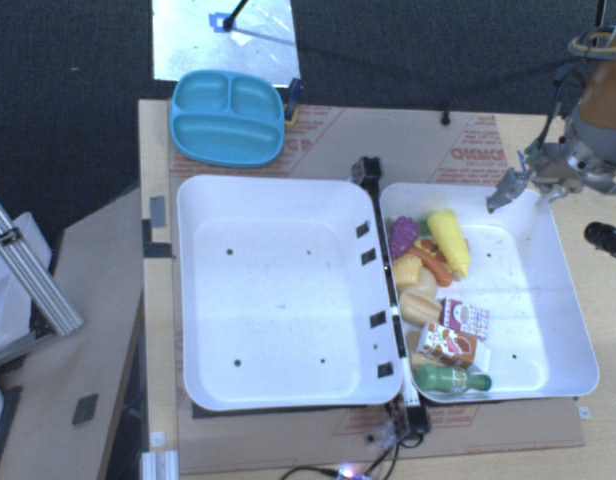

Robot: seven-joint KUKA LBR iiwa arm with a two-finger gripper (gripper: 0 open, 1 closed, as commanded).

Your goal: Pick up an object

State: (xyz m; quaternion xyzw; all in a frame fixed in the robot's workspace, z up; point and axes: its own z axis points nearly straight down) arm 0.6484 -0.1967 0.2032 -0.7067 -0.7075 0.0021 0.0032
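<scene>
the pincer [528, 190] hung with fingers apart and nothing between them over the far right corner of the right bin [573, 363], while the yellow corn [449, 240] lay in that bin's pile, near and to its lower left.

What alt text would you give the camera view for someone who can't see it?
A robot gripper hangs open over the far edge of the right bin, holding nothing. Toy food lies along that bin's left side: a corn cob, grapes and a green bottle. A blue divided plate sits behind the left bin.
</scene>
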